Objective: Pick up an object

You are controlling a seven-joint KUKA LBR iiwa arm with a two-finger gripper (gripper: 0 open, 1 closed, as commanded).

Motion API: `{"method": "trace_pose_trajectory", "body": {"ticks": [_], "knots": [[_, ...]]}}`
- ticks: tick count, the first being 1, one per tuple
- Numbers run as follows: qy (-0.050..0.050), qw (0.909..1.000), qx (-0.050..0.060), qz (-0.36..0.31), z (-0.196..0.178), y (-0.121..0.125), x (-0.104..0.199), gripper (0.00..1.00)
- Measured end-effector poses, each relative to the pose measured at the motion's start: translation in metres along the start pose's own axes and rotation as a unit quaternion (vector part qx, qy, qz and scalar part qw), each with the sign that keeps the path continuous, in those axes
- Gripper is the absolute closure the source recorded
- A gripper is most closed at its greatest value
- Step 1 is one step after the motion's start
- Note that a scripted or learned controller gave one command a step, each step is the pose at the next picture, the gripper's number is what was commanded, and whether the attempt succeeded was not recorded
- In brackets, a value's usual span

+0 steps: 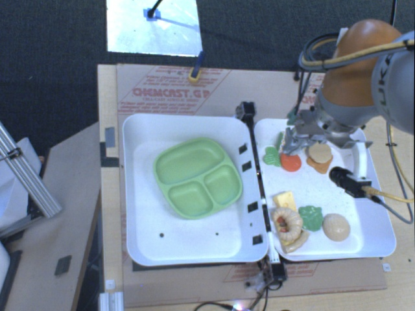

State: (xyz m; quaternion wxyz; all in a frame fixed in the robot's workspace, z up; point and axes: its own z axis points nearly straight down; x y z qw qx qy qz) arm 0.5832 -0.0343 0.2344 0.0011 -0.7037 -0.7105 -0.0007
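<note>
Left bin [130,193] has a green divided tray [194,173] lying flat, not my target. The right bin [311,190] has the toy food. There's a small green piece [272,155] by the divider and a yellow block [284,200] lower down, touching a ring-shaped pastry [287,220]. A red round piece [291,163] sits just beside the green one. I judge the red piece is the object to go for, since the gripper [293,145] sits right above it, touching or nearly so. It looks like light plastic, stiff, smooth and rounded, so it's likely slippery and prone to roll or squirt out. I'd pinch squarely across its widest middle, not at an edge. I can't tell if the gripper is released or clenched, because the wrist blocks it, and I can't make out anything held. Further right are a leafy green piece [311,217], a tan bun-like piece [320,156] near the red one and partly covered by the gripper body, and a beige ball [336,227]. Something pale yellow pokes out under the pastry, too covered to name.
</note>
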Motion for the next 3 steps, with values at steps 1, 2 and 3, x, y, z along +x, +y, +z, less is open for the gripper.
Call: {"method": "trace_pose_trajectory", "body": {"ticks": [1,2,3], "knots": [[-0.001,1.0,0.0,0.001,0.02,-0.01,0.02,1.0],[-0.001,1.0,-0.002,0.001,0.002,-0.012,0.023,1.0],[-0.001,1.0,0.0,0.005,0.013,-0.015,0.017,1.0]]}}
